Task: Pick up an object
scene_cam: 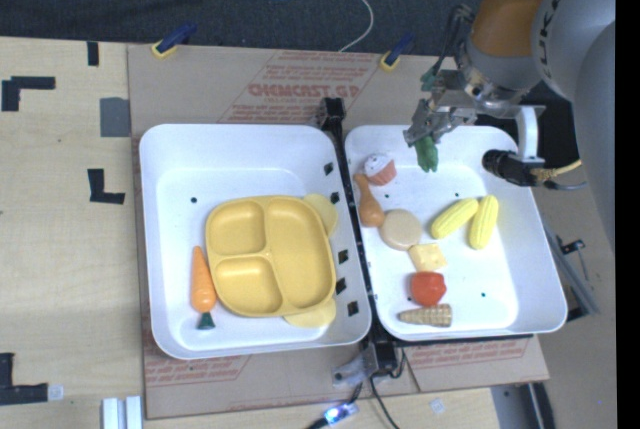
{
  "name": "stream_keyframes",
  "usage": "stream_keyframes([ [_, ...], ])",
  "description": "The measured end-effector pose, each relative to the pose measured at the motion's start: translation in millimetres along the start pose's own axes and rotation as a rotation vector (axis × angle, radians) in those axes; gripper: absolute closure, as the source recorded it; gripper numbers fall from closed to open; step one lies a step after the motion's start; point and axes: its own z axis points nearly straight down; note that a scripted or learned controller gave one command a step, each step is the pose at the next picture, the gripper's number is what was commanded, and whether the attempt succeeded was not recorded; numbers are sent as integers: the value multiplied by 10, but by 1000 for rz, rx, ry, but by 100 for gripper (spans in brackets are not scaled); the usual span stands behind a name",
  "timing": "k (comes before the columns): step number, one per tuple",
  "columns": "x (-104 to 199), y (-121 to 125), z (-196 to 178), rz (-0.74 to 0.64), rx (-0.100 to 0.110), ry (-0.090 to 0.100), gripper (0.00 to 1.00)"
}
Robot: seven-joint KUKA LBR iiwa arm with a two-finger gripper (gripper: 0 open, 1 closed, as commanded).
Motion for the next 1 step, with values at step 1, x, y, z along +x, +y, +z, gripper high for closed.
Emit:
stream_keyframes([
  [1, 63, 22, 26, 0, -1, 0, 100],
])
